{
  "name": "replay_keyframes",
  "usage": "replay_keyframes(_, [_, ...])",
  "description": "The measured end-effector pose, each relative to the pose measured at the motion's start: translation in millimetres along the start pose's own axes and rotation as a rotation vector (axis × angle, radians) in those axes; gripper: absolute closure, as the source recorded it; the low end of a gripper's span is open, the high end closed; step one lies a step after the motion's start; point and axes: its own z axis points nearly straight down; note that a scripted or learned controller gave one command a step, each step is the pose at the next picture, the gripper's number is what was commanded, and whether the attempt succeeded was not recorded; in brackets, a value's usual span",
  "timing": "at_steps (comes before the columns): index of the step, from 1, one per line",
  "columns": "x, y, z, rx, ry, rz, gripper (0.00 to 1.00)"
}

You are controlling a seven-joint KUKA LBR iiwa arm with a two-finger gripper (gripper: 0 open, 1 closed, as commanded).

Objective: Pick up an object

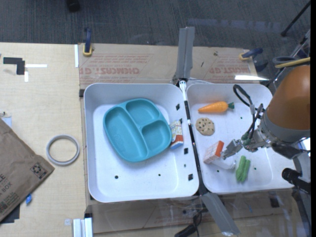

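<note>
- A grey tape ring [62, 149] is lying on the bench, left of the left white bin [94, 181].
- A turquoise three-compartment plastic plate [137, 129] is sitting mid-bin, a small can [176, 135] touching its right edge.
- In the right white bin [261, 183], a toy carrot [215, 107] is lying near the back edge, a cookie [205, 126] just below.
- The gripper [233, 149] is hovering just beside an orange-and-white carton [214, 152]; whether its fingers are apart, I cannot tell.
- A green pod [242, 169] is lying near the front edge.

grey arm [289, 107] reaching in from the right, orange band above wrist, gripper [232, 151] lowered, pointing left
</note>
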Motion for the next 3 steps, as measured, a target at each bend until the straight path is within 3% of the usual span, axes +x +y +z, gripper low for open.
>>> replay_keyframes(1, [-32, -6, 79, -0.004, -0.001, 0.005, 0.0])
replay_keyframes(2, [-32, -6, 72, -0.002, 0.002, 0.009, 1.0])
replay_keyframes(3, [45, 15, -19, -0.001, -0.002, 0.113, 1.0])
